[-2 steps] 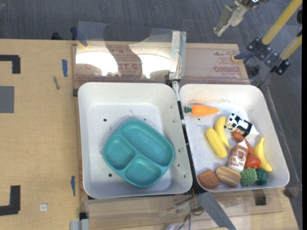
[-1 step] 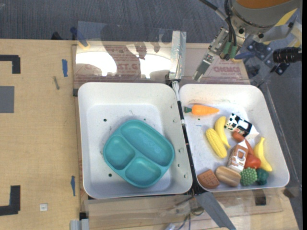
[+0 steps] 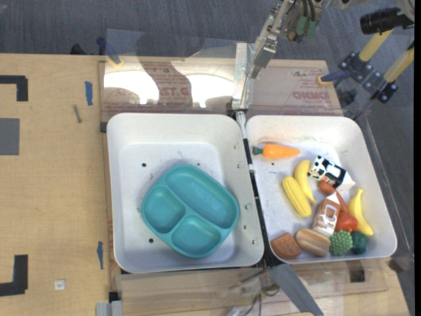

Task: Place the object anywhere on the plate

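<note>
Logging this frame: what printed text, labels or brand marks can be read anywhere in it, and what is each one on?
"CHIMO...", red print, partly cut off, on the cardboard sheet behind the right bin.
"...ST. C...", red print, washed out by glare, on the cardboard behind the left bin; uncertain.
Carton among the toy foods: it bears a label, too small to read.
The plate bears no text.

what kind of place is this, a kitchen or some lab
Likely a robot lab test bench, not a kitchen: two white bins on a wooden bench, toy food such as a carrot, and a teal plate.
</note>
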Controlling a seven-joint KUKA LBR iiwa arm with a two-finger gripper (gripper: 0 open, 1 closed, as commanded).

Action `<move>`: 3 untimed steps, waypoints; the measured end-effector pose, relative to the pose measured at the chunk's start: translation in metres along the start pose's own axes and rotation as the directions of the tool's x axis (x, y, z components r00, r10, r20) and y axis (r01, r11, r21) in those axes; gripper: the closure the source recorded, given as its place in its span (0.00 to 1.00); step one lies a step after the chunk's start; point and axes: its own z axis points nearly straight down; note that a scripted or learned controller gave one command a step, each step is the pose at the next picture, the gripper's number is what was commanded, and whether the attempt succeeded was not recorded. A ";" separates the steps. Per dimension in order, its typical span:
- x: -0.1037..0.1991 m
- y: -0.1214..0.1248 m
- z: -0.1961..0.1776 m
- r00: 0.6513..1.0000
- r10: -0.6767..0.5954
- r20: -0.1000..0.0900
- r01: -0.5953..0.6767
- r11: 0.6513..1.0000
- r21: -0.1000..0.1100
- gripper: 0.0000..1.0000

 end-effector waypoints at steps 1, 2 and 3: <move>0.067 -0.022 0.023 0.916 -0.401 -0.007 0.401 0.916 0.000 1.00; 0.099 -0.062 0.037 0.782 -0.623 -0.007 0.623 0.782 -0.001 1.00; 0.123 -0.022 0.150 0.597 -0.802 -0.008 0.802 0.597 -0.005 1.00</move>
